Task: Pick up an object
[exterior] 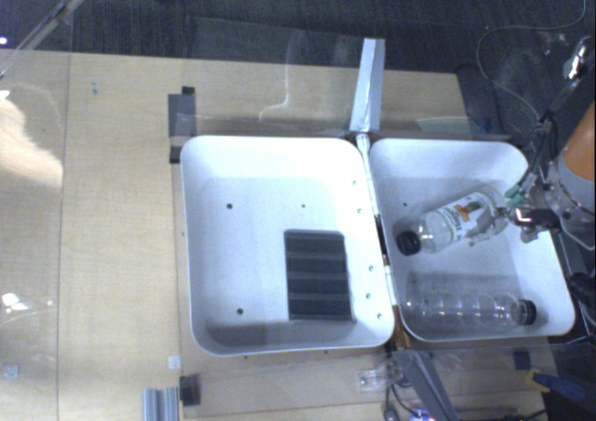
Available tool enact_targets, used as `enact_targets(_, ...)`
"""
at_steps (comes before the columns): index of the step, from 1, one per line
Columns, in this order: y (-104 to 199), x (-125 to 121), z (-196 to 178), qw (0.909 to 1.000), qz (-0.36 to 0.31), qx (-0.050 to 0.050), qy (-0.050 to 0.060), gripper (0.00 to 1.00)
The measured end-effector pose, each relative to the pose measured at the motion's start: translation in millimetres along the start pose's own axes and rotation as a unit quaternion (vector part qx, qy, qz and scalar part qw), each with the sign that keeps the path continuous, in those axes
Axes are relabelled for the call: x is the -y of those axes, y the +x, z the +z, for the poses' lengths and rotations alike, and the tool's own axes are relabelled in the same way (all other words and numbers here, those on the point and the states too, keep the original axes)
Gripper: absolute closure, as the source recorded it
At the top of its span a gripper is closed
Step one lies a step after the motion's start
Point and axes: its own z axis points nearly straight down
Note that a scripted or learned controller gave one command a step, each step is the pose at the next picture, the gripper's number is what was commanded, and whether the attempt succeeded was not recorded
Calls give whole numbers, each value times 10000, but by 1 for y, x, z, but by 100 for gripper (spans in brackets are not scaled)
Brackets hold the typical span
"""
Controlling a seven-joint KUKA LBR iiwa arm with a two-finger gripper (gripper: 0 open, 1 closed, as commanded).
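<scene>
- Bins: two white bins sit side by side on the pale wooden surface [102, 251], the left bin [209, 224] and the right bin [438, 163] touching along a shared inner edge.
- Left bin: a dark ribbed block [317, 274] lies flat on its floor, towards the near right part, its ribs running left to right.
- Right bin, middle: a clear bottle [453, 220] with a white label and a black cap lies on its side, tilted so that the cap end points near-left and the base points far-right.
- Right bin, near wall: a second clear bottle [466, 310], ridged along its body, lies on its side along the near wall with its dark cap to the right. It is apart from the labelled one.
- Arm: the grey arm comes in at the right edge, its orange band [579, 149] above the wrist.
- Gripper [518, 212]: it sits over the right rim of the right bin, just at the base end of the labelled bottle. Whether it touches that bottle, and whether it is spread or closed, cannot be told at this size; nothing is plainly pinched in it.
- Far side: a grey metal bar [367, 86] stands upright-looking behind the join of the two bins.
- Left of the surface: a clear panel [37, 130] gives bright reflections.
- Near edge: cables and small clear parts [400, 382] lie below the bins.
</scene>
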Motion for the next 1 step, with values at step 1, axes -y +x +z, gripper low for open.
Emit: enact_targets(1,20,-54,82,9977,-678,-3,5,0)
